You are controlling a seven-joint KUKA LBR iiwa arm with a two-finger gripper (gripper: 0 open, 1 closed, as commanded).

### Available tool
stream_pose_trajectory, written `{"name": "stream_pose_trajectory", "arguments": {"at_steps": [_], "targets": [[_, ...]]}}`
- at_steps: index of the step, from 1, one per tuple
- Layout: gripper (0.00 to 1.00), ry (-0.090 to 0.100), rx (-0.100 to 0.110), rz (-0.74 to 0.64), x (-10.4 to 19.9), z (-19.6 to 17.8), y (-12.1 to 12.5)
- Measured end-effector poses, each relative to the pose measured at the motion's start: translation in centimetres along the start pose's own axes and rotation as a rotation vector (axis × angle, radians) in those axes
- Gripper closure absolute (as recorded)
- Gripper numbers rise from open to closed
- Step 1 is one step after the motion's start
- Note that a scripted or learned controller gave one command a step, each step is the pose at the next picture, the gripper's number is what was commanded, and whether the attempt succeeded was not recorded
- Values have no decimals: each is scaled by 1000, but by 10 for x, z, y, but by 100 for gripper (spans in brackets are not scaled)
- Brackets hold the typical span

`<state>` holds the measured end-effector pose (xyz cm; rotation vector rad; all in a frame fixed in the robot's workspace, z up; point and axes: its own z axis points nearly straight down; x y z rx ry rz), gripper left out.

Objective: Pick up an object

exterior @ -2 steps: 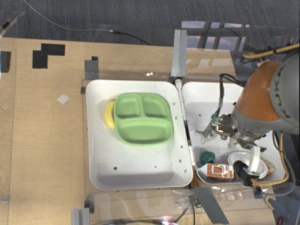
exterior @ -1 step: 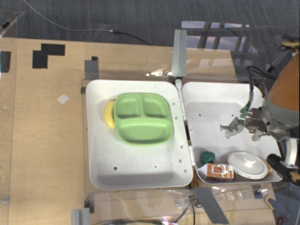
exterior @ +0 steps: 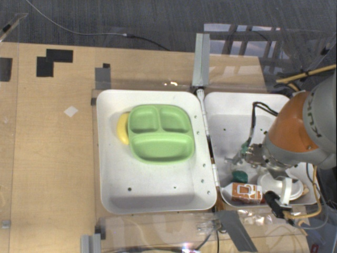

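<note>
My gripper [exterior: 246, 155] is low in the right bin [exterior: 226, 115], reaching in from the right below the orange-banded wrist [exterior: 288, 130]. Just below it lies a small dark green object [exterior: 240, 176], a short gap away from the gripper. An orange and brown packet [exterior: 246, 193] lies against the bin's front wall. A white round dish [exterior: 287, 187] sits under the arm at the front right, partly hidden. In the left bin [exterior: 152, 194] a green divided plate [exterior: 159, 133] rests over a yellow object [exterior: 122, 128].
A metal divider [exterior: 200, 62] stands behind the seam between the bins. Cables [exterior: 260, 109] loop off the arm over the right bin's back. The wooden bench [exterior: 47, 157] spreads out to the left.
</note>
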<state>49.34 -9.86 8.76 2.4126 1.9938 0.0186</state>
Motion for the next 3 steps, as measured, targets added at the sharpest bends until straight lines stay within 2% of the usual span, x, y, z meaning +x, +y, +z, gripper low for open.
{"name": "stream_pose_trajectory", "arguments": {"at_steps": [1, 2, 3], "targets": [[100, -2, 1, 0, -1, -8, 1], [0, -2, 1, 0, -1, -8, 2], [0, -3, 3, -174, 6, 0, -2]]}}
